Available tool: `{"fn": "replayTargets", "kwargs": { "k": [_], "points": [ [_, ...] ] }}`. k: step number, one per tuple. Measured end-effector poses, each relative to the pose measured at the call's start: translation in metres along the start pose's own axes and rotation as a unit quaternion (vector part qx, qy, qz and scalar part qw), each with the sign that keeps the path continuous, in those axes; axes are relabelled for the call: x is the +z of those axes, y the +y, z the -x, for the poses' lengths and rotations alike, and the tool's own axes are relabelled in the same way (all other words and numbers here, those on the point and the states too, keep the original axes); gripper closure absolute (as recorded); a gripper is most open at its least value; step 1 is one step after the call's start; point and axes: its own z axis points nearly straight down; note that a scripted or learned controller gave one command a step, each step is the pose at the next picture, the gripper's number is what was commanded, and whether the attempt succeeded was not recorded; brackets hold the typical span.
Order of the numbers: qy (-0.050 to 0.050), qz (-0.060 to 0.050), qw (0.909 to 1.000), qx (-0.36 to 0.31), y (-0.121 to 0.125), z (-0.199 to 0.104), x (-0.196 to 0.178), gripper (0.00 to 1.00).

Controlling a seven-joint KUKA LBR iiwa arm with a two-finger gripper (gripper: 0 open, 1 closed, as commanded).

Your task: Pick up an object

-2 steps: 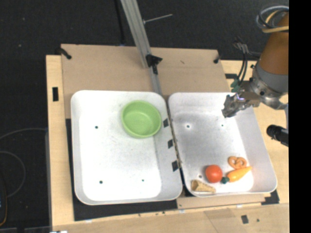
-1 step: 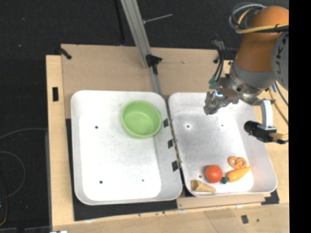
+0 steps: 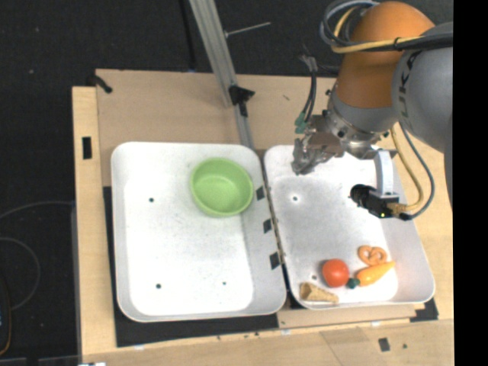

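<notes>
Pincer (image 3: 303, 161): mine, above right white bin's (image 3: 320, 204) far corner, grip unreadable | step: approach | next: reach round red tomato (image 3: 335, 272).

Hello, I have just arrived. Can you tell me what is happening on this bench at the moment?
A grey and orange robot arm reaches in from the right, and its hand is over the far left corner of the right bin. Nothing shows between its fingers. The small things it could pick lie at the near end of that bin: a red tomato, an orange carrot, a pretzel and a tan wedge. A green bowl sits in the left bin.
</notes>
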Motion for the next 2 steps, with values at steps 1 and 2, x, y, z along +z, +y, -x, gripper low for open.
{"fn": "replayTargets", "kwargs": {
  "k": [1,2],
  "points": [
    [0.0,-0.002,1.0,0.001,0.012,-0.045,0.019,1.0],
    [-0.001,-0.001,1.0,0.002,0.037,-0.084,0.019,1.0]
  ]
}}
